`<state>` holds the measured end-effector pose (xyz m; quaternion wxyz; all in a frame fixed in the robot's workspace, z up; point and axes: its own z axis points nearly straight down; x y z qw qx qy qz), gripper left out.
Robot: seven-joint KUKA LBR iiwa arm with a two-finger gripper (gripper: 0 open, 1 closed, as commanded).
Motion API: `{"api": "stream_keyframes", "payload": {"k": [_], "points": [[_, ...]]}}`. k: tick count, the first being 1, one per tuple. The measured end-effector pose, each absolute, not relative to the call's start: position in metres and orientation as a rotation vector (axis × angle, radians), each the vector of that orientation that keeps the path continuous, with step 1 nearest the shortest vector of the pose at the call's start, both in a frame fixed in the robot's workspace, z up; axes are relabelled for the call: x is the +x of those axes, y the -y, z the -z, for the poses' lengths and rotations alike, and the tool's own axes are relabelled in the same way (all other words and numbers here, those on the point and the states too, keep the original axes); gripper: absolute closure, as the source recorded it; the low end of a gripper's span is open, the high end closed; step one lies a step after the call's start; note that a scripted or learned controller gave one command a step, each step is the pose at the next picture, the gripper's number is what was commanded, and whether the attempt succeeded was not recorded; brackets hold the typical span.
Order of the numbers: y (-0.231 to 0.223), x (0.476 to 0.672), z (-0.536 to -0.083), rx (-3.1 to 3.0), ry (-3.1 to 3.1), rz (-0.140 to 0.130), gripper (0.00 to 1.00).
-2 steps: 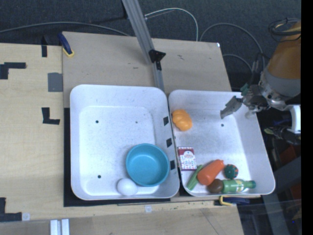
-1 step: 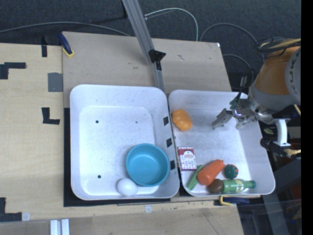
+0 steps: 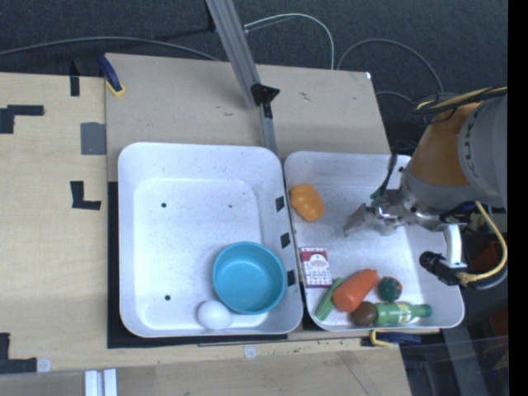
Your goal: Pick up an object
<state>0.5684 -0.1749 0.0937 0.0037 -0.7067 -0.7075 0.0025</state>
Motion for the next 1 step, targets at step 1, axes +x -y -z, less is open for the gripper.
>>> {"api": "stream_keyframes", "payload": {"k": [1], "points": [[0.1749, 0.5704, -0.1076, -2.217, 2.222, -0.003, 1.00]]}}
